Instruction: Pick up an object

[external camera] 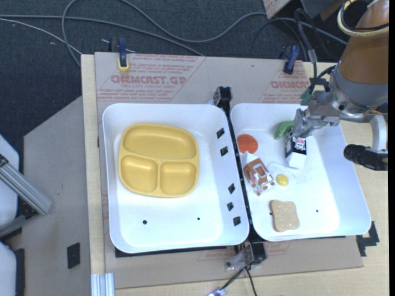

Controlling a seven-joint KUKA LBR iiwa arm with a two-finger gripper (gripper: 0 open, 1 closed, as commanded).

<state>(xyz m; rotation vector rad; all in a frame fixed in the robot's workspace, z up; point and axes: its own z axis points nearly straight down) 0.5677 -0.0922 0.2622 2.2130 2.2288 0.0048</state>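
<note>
Two shallow white bins are seen side by side on the table. The left bin carries a yellow divided plate. The right bin holds the loose things: an orange round piece, a small red-and-white packaged item, a little yellow piece, a tan slice like toast at the near side, and a green item toward the far side, partly hidden behind the arm.

The arm is seen reaching in from the right, with the end effector lowered into the far part of the right bin. A small white and black object is seen directly under the tip, at or between the fingers. Whether the fingers are spread or pressed together cannot be told from this slant, and no grip on anything can be confirmed.

The step in hand is judged to be the descent or the closing for a grasp on that white and black object, not yet a lift. For the next move, the fingers would have to be closed squarely about the object and then raised straight up, clear of the bin wall. Care would be called for with the green item just beside it, which could be nudged or caught along with it.
</note>
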